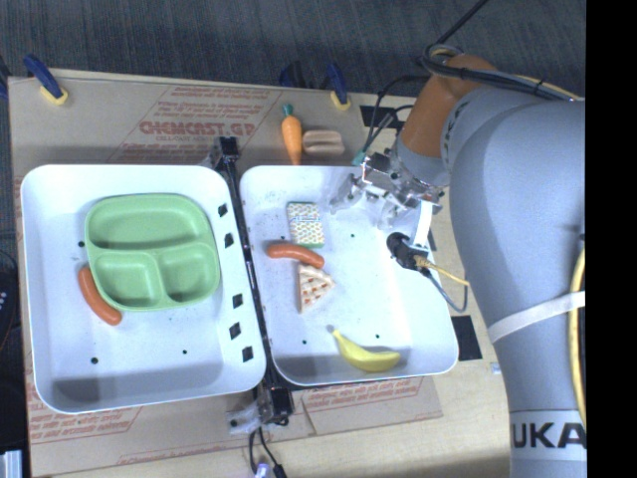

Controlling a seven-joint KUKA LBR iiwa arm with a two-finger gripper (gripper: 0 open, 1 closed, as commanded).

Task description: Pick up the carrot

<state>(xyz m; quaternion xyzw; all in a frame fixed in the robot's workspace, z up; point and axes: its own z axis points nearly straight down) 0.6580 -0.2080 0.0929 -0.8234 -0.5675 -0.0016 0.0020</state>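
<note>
While the carrot (291, 137) lies on the brown board just behind the right bin (423, 307), next to a small hot dog bun (322, 143), the gripper (370, 189) hangs over that bin's back edge, not touching the carrot. Its fingers are too hard to see to tell if they are apart or together. A banana (365, 352), a sausage (295, 254) and a pizza slice (314, 288) lie in the right bin.

The arm's grey bulk (518, 217) runs off the right and near edges, covering the right bin's (438, 342) right rim. The gripper (383, 189) is a small metallic tangle, too cluttered to read. The left sausage (99, 297) tucks slightly under the green tray (149, 249).
</note>
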